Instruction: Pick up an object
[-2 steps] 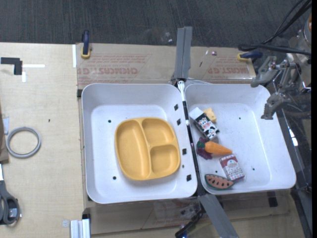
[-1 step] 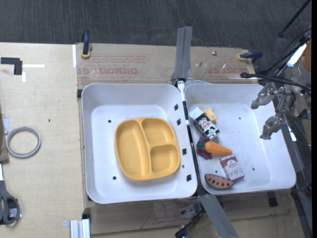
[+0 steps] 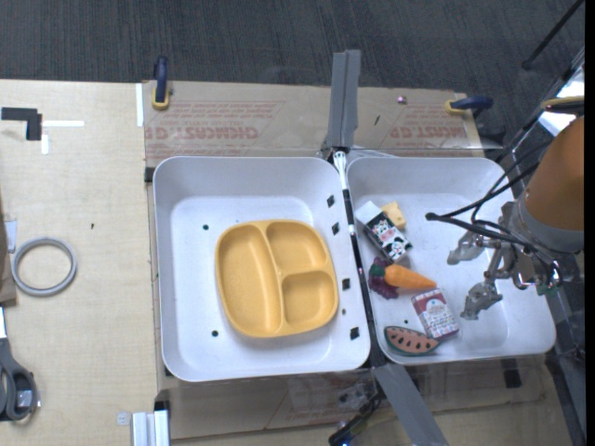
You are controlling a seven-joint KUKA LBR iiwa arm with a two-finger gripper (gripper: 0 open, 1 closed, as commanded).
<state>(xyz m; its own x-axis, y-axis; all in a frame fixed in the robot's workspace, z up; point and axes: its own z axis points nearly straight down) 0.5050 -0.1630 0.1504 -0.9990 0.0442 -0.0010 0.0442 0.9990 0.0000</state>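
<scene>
The claw [image 3: 474, 272] is seen open and empty, right of the red box [image 3: 435, 312]. It should be centred over the box, lowered, then closed.

— Where's the arm?
— Reaching in from the right, orange band above the wrist
— And the gripper [image 3: 471, 275]?
— Fingers spread apart, nothing between them

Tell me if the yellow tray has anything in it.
Empty. The yellow tray lies flat in the left bin, and all three compartments show bare.
</scene>
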